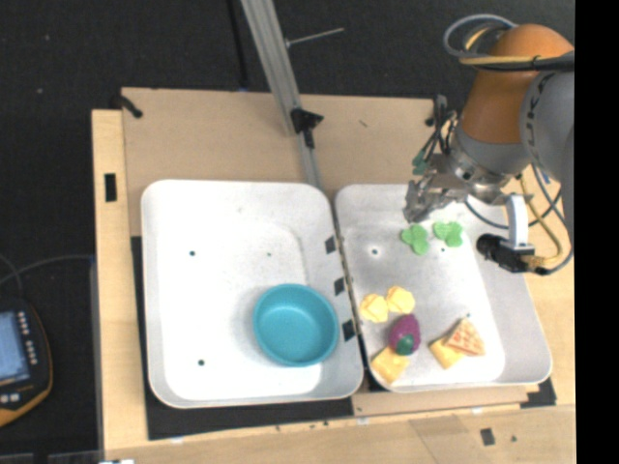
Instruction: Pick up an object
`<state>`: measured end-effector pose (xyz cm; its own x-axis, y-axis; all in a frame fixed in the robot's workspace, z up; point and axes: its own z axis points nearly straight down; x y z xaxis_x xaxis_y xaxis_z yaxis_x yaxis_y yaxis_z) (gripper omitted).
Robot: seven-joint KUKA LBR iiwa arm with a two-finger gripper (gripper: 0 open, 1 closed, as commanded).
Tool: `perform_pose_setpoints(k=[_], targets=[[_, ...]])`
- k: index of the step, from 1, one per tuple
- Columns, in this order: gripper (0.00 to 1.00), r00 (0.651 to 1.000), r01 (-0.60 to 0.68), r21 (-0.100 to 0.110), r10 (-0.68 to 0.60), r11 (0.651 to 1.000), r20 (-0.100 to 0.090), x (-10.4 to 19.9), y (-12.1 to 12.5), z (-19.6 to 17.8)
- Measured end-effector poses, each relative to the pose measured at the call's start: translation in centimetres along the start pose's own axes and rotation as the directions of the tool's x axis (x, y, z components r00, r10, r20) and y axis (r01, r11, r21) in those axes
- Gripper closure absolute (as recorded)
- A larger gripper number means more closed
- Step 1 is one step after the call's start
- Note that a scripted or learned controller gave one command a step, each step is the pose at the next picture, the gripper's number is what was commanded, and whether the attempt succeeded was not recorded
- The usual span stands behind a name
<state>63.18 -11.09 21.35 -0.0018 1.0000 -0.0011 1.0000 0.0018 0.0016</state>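
A round teal bowl [294, 324] is seen in the left bin [193, 220], with bare white floor around it. In the right bin [503, 346], small yellow pieces [387, 304] lie near a green toy [430, 235], just below the pincer [423, 204], whose opening cannot be told.

Left white shallow bin [193, 220]: round teal plastic bowl [294, 324] near front right; remaining floor open. Right white shallow bin [503, 307]: green leafy toy pieces [430, 235] at back, yellow, purple and orange toy foods [411, 334] crowding front; middle strip between them free.
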Motion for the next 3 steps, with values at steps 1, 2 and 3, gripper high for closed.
perform_pose_setpoints(k=[1,2,3], targets=[[1.0,1.0,0.001,0.0,-0.001,1.0,0.0,-0.4,0.6,-4.3],[1.0,1.0,0.0,0.0,0.0,1.0,-0.001,4.3,-2.0,-3.3],[1.0,1.0,0.0,0.0,0.0,1.0,-0.001,8.9,-4.9,-3.1]])
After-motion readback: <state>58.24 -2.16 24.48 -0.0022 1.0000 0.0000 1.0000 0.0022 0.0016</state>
